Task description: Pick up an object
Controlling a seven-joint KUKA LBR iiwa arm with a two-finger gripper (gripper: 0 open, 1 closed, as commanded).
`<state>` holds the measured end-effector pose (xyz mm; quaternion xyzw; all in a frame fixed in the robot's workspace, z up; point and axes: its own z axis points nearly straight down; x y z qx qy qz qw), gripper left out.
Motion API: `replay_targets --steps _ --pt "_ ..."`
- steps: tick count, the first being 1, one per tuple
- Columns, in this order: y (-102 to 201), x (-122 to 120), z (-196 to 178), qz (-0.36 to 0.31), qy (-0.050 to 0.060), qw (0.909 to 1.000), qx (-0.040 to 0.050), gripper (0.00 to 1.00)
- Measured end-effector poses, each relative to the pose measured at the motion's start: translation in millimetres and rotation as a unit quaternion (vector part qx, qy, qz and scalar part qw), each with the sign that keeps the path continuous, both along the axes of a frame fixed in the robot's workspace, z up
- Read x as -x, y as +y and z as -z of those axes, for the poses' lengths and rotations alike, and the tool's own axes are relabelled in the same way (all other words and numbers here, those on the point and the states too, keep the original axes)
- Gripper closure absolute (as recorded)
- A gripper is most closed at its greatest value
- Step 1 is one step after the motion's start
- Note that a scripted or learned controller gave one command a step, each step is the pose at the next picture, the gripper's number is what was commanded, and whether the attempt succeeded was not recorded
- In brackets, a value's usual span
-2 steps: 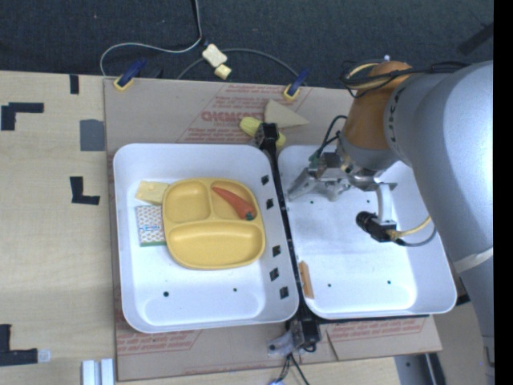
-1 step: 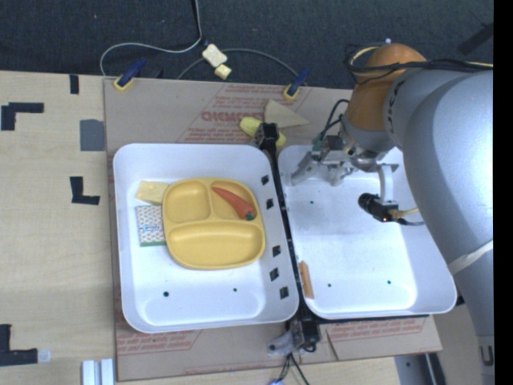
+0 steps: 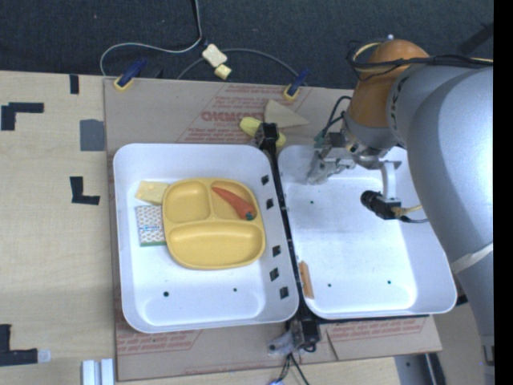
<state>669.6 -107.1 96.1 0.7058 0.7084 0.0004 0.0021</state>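
We see the arm [image 3: 449, 151] reaching in from the right, wrist bent down over the right bin's [image 3: 361, 295] far left corner. Its gripper [image 3: 325, 167] hangs there. The yellow plate [image 3: 212, 235] holding a red pepper [image 3: 235, 201] lies in the left bin [image 3: 192, 307].

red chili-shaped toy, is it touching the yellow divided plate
Touching: the camera view shows the red chili-shaped toy lying inside the yellow divided plate's upper right compartment, resting on its surface.

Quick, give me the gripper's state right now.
Gripper: over the far left corner of the right bin; open or closed cannot be told, and nothing is visibly held.
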Motion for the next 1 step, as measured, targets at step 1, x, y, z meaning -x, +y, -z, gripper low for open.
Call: replay_targets --steps 1 --pt "103.5 42.6 -93.7 -0.003 0.000 1.0000 -0.0034 1.00"
